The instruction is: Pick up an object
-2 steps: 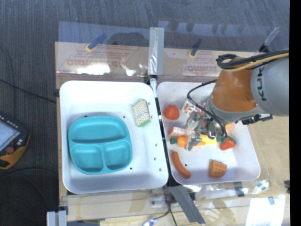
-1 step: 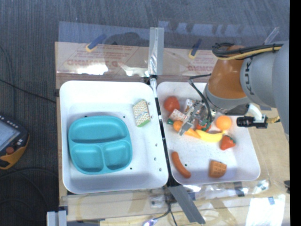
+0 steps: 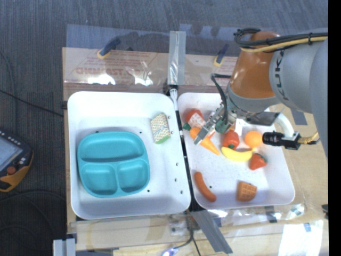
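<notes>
Gripper [image 3: 205,130] hangs over the right bin's [image 3: 277,196] upper left, fingers apart on nothing; your nearest pick, the carrot [image 3: 210,144], lies just beneath, long axis running lower-right.

Dark grey carpet [image 3: 32,31] around bench [image 3: 80,63]

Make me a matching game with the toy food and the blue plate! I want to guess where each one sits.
Things:
1. teal plastic divided plate
2. brown sausage-shaped toy
3. yellow plastic banana
4. speckled sponge-like block

Places:
A. right bin, near its front left corner
B. left bin, lower left part
C. left bin, by its right wall
D. right bin, middle, beside a red strawberry toy

Pairs: 1-B, 2-A, 3-D, 4-C
</notes>
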`<state>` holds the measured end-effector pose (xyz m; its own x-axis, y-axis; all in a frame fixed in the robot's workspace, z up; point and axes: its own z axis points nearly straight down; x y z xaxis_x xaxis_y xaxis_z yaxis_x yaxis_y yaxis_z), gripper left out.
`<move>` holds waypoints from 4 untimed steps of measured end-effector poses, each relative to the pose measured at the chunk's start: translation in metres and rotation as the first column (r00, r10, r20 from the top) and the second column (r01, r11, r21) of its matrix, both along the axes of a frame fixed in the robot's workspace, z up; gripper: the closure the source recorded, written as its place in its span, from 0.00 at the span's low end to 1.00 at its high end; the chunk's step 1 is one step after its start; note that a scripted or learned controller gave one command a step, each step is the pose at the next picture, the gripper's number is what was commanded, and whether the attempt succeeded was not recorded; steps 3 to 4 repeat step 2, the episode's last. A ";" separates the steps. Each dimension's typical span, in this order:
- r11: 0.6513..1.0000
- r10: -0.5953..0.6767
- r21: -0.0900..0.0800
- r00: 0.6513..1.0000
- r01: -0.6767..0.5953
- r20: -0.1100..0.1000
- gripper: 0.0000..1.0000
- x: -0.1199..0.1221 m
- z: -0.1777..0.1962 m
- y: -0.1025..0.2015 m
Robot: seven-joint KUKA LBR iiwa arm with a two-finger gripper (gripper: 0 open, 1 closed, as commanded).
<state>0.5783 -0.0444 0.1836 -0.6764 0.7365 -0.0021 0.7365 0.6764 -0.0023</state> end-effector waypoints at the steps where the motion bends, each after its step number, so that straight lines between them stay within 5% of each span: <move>1: 0.995 -0.100 0.000 0.995 0.100 0.000 1.00 0.014 0.031 0.036; 2: 0.988 -0.156 -0.001 0.988 0.156 0.001 1.00 0.083 0.062 0.077; 4: 0.988 -0.156 -0.001 0.988 0.156 0.001 1.00 0.083 0.062 0.077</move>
